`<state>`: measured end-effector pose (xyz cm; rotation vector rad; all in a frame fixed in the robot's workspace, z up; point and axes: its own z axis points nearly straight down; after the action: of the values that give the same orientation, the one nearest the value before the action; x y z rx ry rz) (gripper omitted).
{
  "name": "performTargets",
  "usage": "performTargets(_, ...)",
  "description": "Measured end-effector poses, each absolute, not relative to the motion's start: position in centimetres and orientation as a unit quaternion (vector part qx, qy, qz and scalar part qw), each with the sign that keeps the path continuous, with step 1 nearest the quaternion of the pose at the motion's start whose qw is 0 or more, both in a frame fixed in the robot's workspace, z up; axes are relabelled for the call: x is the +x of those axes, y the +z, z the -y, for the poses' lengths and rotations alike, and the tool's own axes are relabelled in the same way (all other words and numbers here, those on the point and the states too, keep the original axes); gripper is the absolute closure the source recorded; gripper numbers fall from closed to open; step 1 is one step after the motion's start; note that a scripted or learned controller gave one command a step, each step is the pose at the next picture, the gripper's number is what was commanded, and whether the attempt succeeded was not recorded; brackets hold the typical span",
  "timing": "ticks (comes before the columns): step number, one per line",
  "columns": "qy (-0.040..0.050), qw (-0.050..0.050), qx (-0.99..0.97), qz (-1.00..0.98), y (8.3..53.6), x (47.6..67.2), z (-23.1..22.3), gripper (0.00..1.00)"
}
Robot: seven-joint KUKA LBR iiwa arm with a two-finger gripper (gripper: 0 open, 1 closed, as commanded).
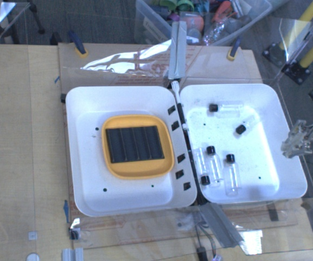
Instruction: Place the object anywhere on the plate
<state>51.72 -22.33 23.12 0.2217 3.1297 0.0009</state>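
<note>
A yellow plate (pixel 138 145) with a dark ribbed centre lies in the left bin (pixel 83 145). Several clear vials with black caps lie in the right bin (pixel 270 145): one near the back (pixel 227 109), one toward the right (pixel 246 124), and three close together at the front (pixel 213 166), (pixel 202 166), (pixel 231 177). My gripper (pixel 299 140) hangs at the far right, just outside the right bin's right rim and apart from every vial. I see nothing held in it.
A divider with black clips (pixel 178 140) runs between the two bins. Behind the bench stands a clear tub of coloured toys (pixel 200 4). Bare wooden bench (pixel 20 145) lies to the left of the bins.
</note>
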Motion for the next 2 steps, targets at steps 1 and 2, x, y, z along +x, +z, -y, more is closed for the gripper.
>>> performTargets(1, -0.0005, 0.004, -0.018, -1.0, 26.1, 49.4, 22.3, 1.0)
performTargets(2, -0.0008, 0.004, -0.106, -0.994, 30.5, 51.0, 22.3, 1.0)
